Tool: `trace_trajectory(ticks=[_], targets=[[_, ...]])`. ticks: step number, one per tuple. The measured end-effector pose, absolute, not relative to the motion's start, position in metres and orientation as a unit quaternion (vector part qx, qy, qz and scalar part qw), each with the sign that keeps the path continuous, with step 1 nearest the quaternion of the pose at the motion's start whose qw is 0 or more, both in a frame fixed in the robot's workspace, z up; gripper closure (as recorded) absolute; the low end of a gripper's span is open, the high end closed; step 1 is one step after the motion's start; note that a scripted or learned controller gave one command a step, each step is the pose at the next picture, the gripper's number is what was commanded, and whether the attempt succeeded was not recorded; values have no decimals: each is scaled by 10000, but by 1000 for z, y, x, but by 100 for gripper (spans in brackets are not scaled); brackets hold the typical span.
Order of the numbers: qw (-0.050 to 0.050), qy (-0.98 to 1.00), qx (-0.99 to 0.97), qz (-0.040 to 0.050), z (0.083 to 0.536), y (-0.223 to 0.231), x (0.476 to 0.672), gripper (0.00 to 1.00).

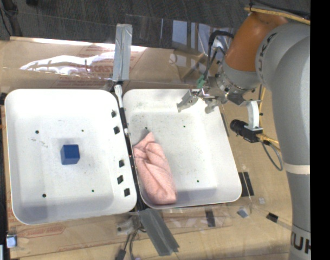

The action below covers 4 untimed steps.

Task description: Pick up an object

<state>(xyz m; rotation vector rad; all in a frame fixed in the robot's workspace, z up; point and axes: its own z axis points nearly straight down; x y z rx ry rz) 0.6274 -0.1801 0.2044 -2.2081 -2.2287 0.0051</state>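
A crumpled pink cloth (pixel 153 169) lies along the left side of the right bin (pixel 208 145), reaching its front wall. A small blue cube (pixel 70 154) rests in the left bin (pixel 56 123), left of its middle. My gripper (pixel 197 103) hangs over the far edge of the right bin, well behind and to the right of the cloth. Its two fingers are spread apart, with nothing between them.
Cardboard sheeting lies behind and under both bins. A strip of grey tape (pixel 121 56) runs up from the divider between the bins. A black cable and connector (pixel 246 130) hang just right of the right bin.
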Motion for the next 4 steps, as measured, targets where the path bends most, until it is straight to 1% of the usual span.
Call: trace_trajectory(ticks=[1,2,3,4], targets=[[19,-7614,-6483,15,92,-126,585,0],[7,-7803,-6254,3,92,-105,528,0],[20,-7482,-6635,6,122,-149,485,0],[24,-7610,-6488,10,91,-100,496,0]])
